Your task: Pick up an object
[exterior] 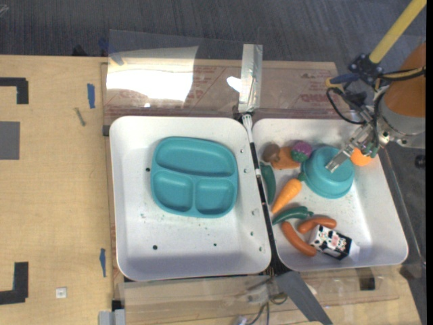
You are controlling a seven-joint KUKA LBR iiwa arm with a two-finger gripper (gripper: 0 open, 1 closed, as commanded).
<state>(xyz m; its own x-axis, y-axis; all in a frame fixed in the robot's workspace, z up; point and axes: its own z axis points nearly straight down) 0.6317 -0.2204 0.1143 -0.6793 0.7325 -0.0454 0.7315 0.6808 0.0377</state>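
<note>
My gripper (344,156) hangs over the right bin (389,246), at the far right rim of a teal bowl (327,177). A small orange toy (364,157) lies right beside the gripper, touching or nearly touching it. Left of the bowl lie a carrot (287,191), a purple toy (302,150) and a brown toy (271,154). Toward the front of the bin are a green pod (292,213), orange sausages (298,237) and a black-and-white cow-patterned block (331,242). I see nothing lifted off the bin floor.
The left bin (128,181) holds a teal divided plate (195,176). A raised divider (258,181) separates the two bins. The arm with its orange band (408,93) and loose cables (348,97) comes in over the right bin's far right corner.
</note>
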